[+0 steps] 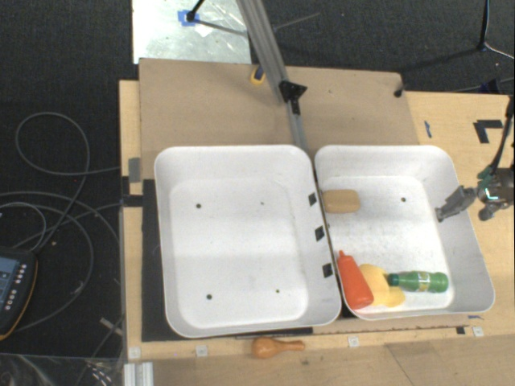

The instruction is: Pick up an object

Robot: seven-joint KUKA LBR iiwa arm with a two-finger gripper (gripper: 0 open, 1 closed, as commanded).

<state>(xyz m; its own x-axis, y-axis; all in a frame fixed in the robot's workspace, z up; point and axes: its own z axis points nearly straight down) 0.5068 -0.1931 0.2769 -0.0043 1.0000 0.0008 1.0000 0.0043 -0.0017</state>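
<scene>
The right bin (378, 150) holds a tan block (341, 201) near its left wall. Along its front edge lie a red-orange bottle (354, 281), a yellow object (380, 285) and a green bottle (419, 281), close together. My gripper (470, 206) hovers over the right rim of that bin, open, with nothing between its fingers. It is well to the right of the tan block and above the green bottle in the view.
The left bin (233, 153) sits beside the right one. A brown pear-shaped object (277, 346) lies on the bench in front of the bins. A slanted metal pole (269, 47) rises behind the bins. Cables lie on the dark floor at left.
</scene>
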